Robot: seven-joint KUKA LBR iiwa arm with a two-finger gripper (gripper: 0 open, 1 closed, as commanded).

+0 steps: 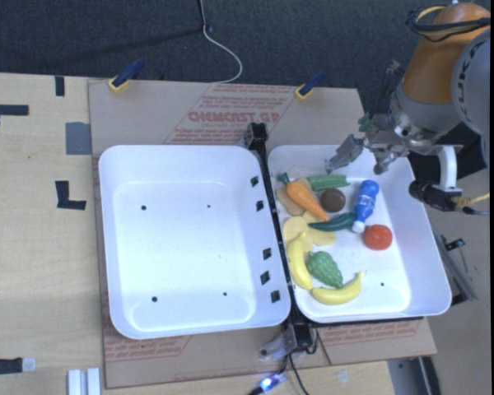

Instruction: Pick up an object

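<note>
- My gripper (364, 156) hangs over the far edge of the right bin (420, 253), its two fingers spread apart with nothing between them.
- Just nearer than the gripper lie a green cucumber (328, 180), an orange carrot (303, 198) and a brown round fruit (333, 199).
- A blue bottle (365, 203) stands slanted beside a red tomato (378, 236).
- At the near end, a banana (336, 293) curls around a green leafy piece (323, 267).
- The left bin (181, 237) sits touching the right one on the surface (33, 220).
</note>
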